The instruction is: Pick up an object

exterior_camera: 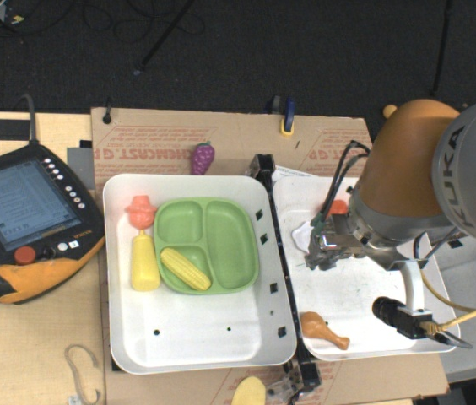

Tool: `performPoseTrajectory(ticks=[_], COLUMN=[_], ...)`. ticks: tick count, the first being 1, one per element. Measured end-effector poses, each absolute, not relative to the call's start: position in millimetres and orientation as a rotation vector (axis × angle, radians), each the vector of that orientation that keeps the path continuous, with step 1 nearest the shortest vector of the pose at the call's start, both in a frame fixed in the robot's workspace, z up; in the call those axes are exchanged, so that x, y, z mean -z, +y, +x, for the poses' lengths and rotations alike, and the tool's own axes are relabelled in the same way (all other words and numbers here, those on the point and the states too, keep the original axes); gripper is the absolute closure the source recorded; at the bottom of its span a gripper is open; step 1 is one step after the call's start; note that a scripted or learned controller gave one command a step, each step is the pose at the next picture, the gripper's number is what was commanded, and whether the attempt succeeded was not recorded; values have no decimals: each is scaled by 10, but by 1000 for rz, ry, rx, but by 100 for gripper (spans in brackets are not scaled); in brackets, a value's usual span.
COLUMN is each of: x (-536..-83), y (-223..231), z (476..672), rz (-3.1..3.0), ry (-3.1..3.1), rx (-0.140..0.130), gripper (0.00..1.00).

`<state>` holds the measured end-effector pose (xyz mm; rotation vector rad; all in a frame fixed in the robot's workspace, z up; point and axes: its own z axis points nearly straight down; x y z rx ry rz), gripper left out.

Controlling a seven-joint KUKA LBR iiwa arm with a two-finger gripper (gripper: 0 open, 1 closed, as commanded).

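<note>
Place: a robotics lab bench is showing here, not a home or shop.
Arm: a grey KUKA arm (424,184) is reaching over the right white bin (365,310).
Controller: a teach pendant (23,218) is lying at the left.
Bench: cardboard sheeting (179,142) is lining the surface under the bins.
Backdrop: black cloth with cables (170,24) is hanging behind.
Props: toy foods are sitting on a green divided plate (221,243).

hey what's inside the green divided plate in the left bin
A toy corn cob lies in the lower-left compartment of the green divided plate, its end poking over the rim. The two upper compartments show bare green. Whatever is under the corn is covered.
</note>
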<state>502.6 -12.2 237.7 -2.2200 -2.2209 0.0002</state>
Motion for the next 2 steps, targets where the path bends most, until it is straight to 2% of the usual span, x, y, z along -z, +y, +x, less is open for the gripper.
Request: performPoseTrajectory(ticks=[1, 2], x=[-2303, -2362], y=[-176, -89], z=[5129, 5041], rz=[-2221, -2218], ry=[-2220, -2220], rx=[-3, -3], gripper=[100, 100])
